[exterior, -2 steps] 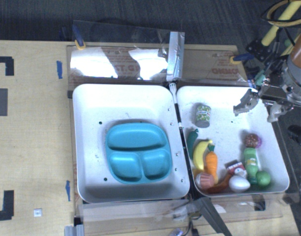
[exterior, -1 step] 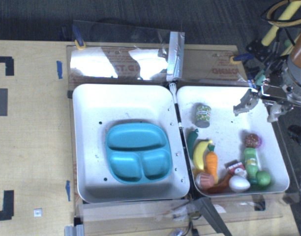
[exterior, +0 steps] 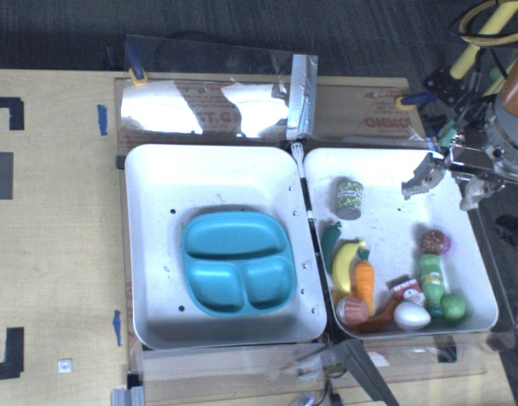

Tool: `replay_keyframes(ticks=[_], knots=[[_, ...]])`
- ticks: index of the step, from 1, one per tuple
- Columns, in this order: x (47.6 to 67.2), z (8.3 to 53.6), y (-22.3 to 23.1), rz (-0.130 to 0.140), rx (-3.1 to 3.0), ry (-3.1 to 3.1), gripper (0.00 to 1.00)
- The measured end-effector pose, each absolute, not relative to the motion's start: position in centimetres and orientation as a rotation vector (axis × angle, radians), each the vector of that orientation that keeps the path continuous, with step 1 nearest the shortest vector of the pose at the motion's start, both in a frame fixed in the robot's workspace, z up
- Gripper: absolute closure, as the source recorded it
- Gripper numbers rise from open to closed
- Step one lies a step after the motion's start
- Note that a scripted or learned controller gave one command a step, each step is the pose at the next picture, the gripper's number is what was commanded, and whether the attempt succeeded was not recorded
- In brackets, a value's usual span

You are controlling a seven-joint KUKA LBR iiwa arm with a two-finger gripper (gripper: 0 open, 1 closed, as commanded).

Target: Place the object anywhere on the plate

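We see the gripper (exterior: 443, 181) spread apart, gripping nothing, over the right bin (exterior: 386, 163) near its far right rim, bare floor under it. Blue plate (exterior: 238, 260) sits far left; toy food (exterior: 360, 282) crowds the near-left

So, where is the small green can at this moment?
In the camera view, the small green can stands in the right bin, near its upper left corner, above the banana and left of the gripper.
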State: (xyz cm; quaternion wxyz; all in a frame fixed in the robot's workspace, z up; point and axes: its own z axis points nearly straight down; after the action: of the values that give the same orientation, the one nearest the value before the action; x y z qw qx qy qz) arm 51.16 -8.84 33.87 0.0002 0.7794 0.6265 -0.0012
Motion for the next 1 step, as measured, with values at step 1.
replay_keyframes(ticks=[1], knots=[[51.16,33.87,-8.84,-0.004,2.448,1.968,0.00]])
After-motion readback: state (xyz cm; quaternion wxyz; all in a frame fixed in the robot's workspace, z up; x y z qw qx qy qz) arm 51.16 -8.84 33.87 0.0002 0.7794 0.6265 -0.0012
